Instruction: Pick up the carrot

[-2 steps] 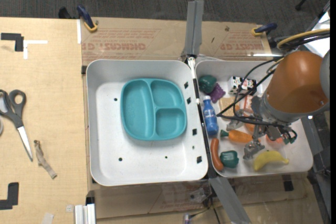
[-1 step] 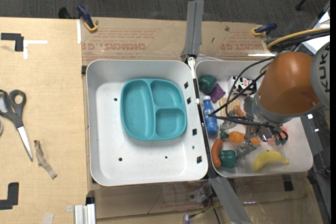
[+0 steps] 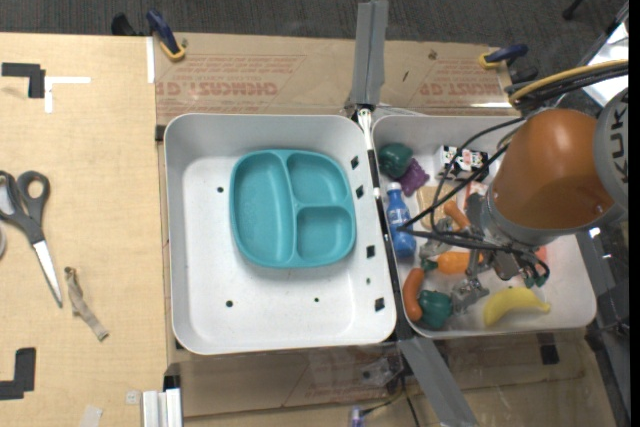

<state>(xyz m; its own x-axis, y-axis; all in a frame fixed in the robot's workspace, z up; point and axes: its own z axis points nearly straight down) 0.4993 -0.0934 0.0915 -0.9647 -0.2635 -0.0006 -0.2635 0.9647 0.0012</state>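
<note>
Orange carrot (image 3: 412, 292) lies left of the claw (image 3: 478, 283), against the right bin's (image 3: 568, 315) left wall, untouched. Reaching stage, I judge; claw's grip state cannot be told. Next: shift left, descend over it.

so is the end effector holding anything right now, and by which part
Cannot be told: the end effector sits low among the toys in the right bin, its tip hidden by cables and clutter.
</note>
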